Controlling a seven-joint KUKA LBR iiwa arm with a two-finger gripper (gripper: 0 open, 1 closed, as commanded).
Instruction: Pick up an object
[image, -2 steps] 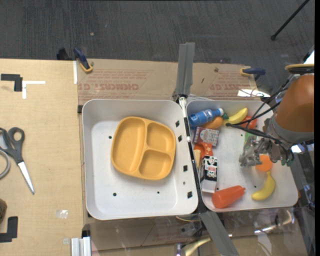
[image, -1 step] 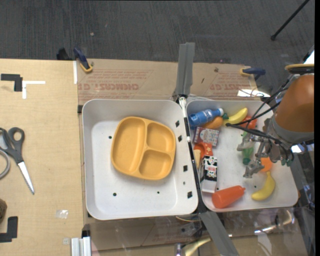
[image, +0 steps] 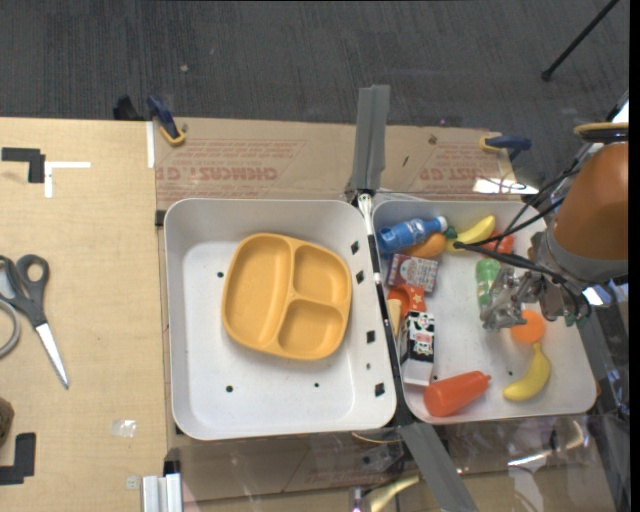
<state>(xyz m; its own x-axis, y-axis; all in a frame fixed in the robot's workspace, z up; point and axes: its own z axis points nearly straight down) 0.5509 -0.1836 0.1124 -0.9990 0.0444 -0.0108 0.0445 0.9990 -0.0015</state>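
The right bin (image: 570, 400) holds several small items. My gripper (image: 503, 310) is low in its right half, reaching in from the right. It sits just left of an orange ball (image: 529, 328) and just below a green bottle (image: 487, 277). A yellow banana (image: 530, 376) lies at the front right, and a red-orange bottle (image: 456, 391) at the front. A blue bottle (image: 409, 232) and a second banana (image: 474, 230) lie at the back. A red packet (image: 415, 272) and a black-and-white carton (image: 419, 338) lie along the left wall.
The left bin (image: 195, 400) holds a yellow divided plate (image: 287, 295). Scissors (image: 38, 312) lie on the wooden bench at far left. The arm's orange band (image: 600, 200) hangs over the right bin's right edge, with black cables beside it.
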